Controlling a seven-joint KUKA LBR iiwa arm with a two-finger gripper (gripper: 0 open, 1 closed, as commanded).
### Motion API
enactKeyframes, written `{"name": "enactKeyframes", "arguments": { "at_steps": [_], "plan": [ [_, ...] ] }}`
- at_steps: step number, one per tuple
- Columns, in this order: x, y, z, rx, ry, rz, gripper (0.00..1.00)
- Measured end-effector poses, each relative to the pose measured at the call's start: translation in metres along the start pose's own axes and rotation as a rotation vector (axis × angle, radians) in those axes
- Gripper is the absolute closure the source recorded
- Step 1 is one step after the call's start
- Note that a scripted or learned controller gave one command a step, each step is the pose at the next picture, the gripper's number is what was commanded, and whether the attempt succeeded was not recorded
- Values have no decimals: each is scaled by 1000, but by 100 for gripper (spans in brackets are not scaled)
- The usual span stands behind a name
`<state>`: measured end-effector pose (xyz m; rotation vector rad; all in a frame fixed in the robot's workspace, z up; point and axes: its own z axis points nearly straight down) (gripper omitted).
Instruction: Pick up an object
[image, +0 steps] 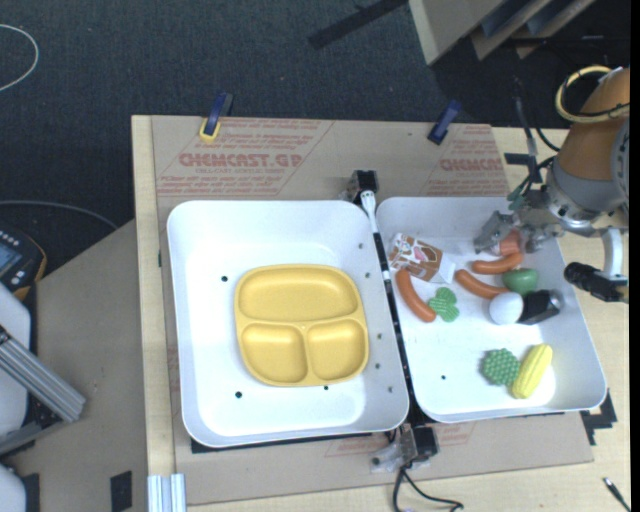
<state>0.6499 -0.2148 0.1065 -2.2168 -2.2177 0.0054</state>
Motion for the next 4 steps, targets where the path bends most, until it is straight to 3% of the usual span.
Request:
{"name": "enactKeyframes", "arguments": {
  "at_steps": [1, 2, 4],
  "plan": [
    [3, 1, 22, -4, 3, -3, 0],
    [2, 1, 10, -5, -1, -4, 100],
    [-5, 8, -100, -15, -5, -1, 100]
  ]
}}
